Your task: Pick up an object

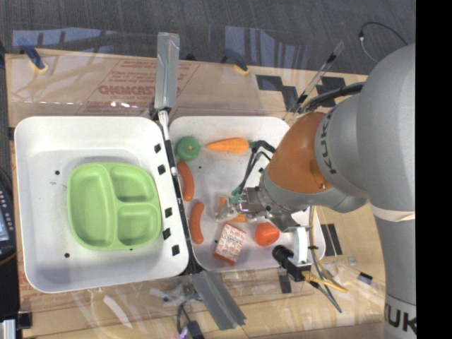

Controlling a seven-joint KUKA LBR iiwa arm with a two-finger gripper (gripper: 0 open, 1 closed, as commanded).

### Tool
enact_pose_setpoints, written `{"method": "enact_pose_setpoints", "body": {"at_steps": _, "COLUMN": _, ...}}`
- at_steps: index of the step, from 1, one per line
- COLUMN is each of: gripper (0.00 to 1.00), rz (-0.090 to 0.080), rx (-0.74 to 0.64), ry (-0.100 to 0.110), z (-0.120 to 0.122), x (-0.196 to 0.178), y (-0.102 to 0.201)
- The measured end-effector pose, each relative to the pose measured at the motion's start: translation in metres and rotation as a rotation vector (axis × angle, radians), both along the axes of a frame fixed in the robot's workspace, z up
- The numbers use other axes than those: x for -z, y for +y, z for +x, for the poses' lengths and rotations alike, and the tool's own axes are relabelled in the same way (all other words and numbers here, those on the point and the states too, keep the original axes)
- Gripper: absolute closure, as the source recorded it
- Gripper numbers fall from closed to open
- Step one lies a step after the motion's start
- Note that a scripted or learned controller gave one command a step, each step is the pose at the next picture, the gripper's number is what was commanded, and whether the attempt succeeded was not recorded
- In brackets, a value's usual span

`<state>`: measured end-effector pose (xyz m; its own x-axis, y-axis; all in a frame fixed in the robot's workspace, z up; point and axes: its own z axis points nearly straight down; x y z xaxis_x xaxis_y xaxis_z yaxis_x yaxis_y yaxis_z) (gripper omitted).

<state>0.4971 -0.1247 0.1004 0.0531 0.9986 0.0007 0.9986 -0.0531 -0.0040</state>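
Over the right bin (212, 129), the end effector (236, 205) hangs among the food toys, its grip impossible to tell, with the small carton (229, 244) just below it.

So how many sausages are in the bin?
2. One sausage lies near the right bin's left wall, below the green ball; the other sits just below it. The arm may hide more.

The left white bin (32, 189) holds a green divided tray (113, 205) — three compartments, lying flat near the middle. Beneath both bins lies a cardboard sheet with red print (120, 83) under clear plastic — dark carpet (106, 2) runs along the top.
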Motion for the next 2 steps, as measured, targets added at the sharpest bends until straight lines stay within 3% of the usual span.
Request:
{"method": "enact_pose_setpoints", "body": {"at_steps": 1, "gripper": 1.0, "rz": 0.0, "rx": -0.032, "ry": -0.003, "z": 0.05, "x": -0.092, "y": 0.045}}
{"method": "enact_pose_setpoints", "body": {"at_steps": 2, "gripper": 1.0, "rz": 0.0, "rx": -0.117, "ry": -0.001, "z": 0.08, "x": -0.091, "y": 0.08}}
